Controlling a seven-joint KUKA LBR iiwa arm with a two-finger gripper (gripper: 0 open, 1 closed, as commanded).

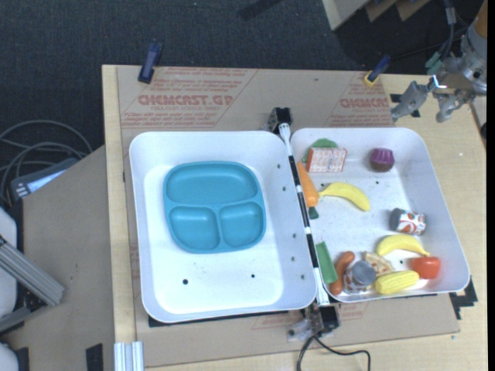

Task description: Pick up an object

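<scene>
Bench: bare board under two white bins, dark floor beyond.
Left bin: held a blue divided tray — presumably the drop spot.
Right bin: toy food crowded toward 6 o'clock; banana lay central, apart, easiest target.
Gripper: hovered beyond the right bin's rim at 1 o'clock, fingers spread, nothing between them.

The 2 bins look like smooth, glossy white plastic. Inside the left one, the blue tray is matt plastic. Beneath them the desk looks like printed brown cardboard, dull and flat.
</scene>
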